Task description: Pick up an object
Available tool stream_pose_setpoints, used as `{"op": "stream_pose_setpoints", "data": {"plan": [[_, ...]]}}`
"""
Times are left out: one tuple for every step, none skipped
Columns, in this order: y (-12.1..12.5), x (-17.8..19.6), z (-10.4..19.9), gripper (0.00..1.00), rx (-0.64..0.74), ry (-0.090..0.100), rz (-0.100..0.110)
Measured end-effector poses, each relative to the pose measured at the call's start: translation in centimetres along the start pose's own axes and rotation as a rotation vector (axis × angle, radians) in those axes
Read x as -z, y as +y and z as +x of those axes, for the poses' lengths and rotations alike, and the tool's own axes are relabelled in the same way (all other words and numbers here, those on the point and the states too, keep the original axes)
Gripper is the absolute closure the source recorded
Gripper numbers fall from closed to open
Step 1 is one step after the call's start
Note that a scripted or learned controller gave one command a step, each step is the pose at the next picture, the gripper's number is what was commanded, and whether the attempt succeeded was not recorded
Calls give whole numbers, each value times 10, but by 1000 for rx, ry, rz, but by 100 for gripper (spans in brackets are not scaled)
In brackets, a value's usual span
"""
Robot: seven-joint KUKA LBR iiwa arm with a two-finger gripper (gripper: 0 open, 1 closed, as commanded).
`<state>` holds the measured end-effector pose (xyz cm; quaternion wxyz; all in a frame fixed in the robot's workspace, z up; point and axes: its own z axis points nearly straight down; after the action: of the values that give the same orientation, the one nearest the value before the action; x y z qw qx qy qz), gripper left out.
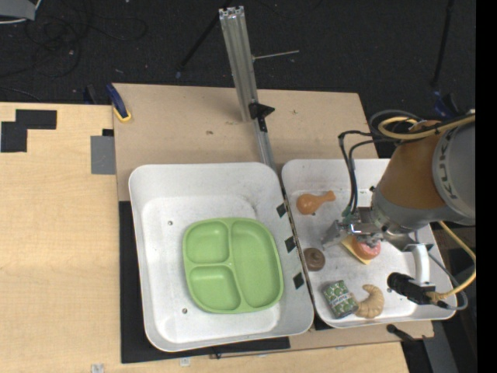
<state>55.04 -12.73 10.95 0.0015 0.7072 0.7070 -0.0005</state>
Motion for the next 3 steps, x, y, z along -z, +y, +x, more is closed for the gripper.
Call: {"op": "stream_pose_setpoints", "data": {"plan": [[0,13,-3,100,-7,-2,-1],[-2,75,-7,100,-4,2,-1],[-1,92,-8,100,-2,3,1]]}}
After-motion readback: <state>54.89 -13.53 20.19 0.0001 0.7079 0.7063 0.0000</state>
